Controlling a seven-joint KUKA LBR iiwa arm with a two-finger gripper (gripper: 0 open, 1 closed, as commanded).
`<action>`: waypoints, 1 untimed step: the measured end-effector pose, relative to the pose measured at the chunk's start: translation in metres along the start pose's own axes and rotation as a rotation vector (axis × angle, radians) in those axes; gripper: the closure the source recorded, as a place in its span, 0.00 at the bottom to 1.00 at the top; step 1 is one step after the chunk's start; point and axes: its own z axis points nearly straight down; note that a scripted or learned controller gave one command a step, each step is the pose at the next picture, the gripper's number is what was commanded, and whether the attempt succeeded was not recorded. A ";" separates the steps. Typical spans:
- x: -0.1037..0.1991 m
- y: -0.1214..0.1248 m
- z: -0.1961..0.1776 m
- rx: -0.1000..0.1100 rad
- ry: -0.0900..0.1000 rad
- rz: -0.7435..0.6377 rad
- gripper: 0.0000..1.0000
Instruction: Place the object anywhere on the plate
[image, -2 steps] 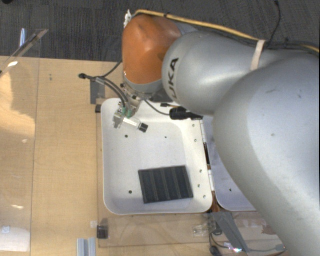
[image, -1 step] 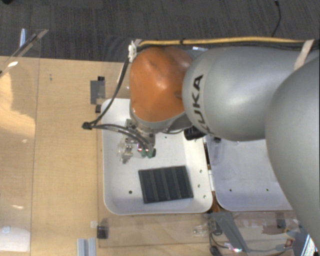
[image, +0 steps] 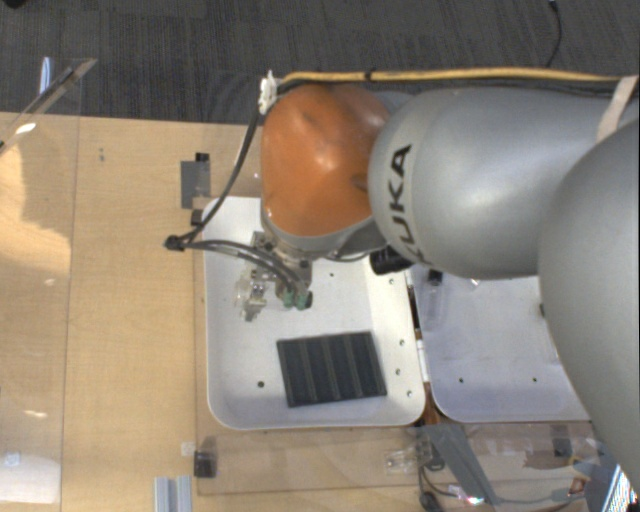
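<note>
1. Arm (image: 480, 180) reaches in from the right, its orange band (image: 315, 160) above the upper part of the left bin (image: 225, 390).
2. End effector (image: 268, 292) sits low over the left bin's upper-left area, pointing down toward the bin floor.
3. End effector state: cannot tell; the parts are too small and cluttered to read.
4. A small green item (image: 298, 299) shows right at the end effector; whether it is the task object or part of the tool is unclear.
5. Dark ribbed plate (image: 331, 368) lies flat in the lower half of the left bin, apart from the end effector.
6. Right bin (image: 500, 380) adjoins the left one on the wooden surface (image: 100, 330).
</note>
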 end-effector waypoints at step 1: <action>0.050 -0.007 0.043 0.006 0.008 -0.202 1.00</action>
